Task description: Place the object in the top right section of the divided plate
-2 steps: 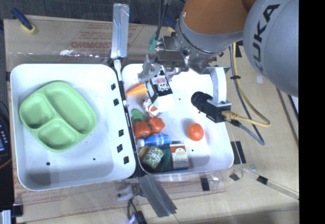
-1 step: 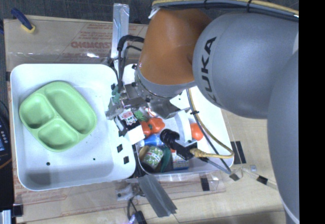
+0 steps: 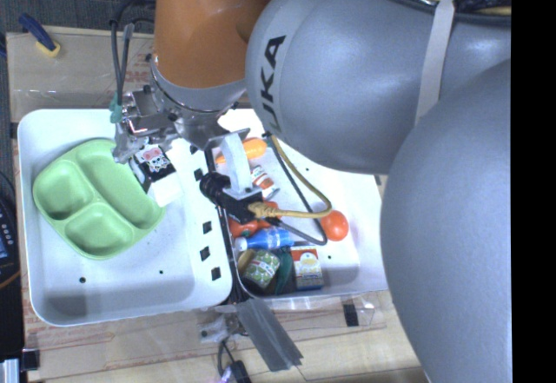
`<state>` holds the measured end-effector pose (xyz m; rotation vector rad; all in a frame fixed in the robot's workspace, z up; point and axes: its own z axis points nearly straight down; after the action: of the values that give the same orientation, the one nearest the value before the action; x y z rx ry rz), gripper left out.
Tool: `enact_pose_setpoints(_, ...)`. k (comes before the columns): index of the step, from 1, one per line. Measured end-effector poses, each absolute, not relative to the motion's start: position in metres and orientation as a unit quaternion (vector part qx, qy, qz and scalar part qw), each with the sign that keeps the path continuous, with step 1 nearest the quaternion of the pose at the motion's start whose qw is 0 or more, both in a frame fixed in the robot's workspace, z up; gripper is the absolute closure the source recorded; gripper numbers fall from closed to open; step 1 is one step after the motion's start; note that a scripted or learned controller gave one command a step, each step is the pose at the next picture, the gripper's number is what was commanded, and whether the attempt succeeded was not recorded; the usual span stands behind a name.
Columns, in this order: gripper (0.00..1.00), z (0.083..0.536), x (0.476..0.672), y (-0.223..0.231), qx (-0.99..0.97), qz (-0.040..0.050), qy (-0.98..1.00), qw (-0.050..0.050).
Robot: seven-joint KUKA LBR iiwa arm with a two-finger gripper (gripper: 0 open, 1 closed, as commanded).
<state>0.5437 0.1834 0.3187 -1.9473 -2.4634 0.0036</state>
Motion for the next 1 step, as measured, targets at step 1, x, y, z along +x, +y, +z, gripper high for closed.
enact_pose_setpoints(1, 1.00, 0.4308, 0.6048, 0.1135, -0.567, -0.0002, -0.824, 0.000)
